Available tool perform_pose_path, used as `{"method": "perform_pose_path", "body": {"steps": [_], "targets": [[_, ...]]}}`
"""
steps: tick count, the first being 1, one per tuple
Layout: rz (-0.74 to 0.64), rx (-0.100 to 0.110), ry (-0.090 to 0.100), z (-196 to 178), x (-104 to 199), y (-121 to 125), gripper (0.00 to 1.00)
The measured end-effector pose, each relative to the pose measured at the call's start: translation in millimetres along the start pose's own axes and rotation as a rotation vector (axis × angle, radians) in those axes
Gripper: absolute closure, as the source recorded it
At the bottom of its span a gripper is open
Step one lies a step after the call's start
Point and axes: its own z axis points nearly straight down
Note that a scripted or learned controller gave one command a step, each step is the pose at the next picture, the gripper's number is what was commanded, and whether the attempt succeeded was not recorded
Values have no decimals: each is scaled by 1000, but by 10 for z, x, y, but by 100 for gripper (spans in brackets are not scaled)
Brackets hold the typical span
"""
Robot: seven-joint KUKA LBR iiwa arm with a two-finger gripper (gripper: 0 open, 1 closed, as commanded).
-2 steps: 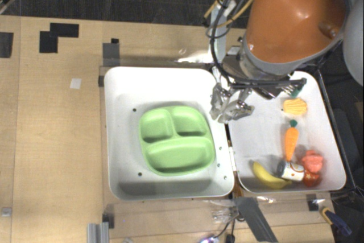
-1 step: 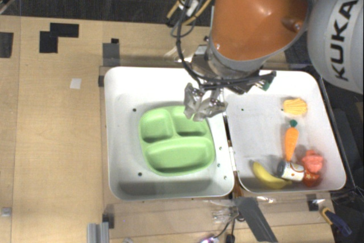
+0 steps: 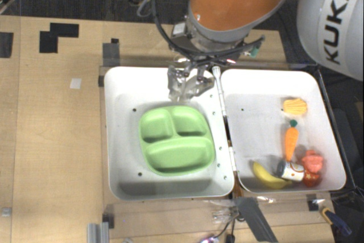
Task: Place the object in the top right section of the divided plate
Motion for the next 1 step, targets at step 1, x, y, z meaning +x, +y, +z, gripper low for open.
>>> {"method": "perform_pose_path", "body": {"steps": [1], "targets": [[-283, -4, 2, 1073, 153, 155, 100]]}}
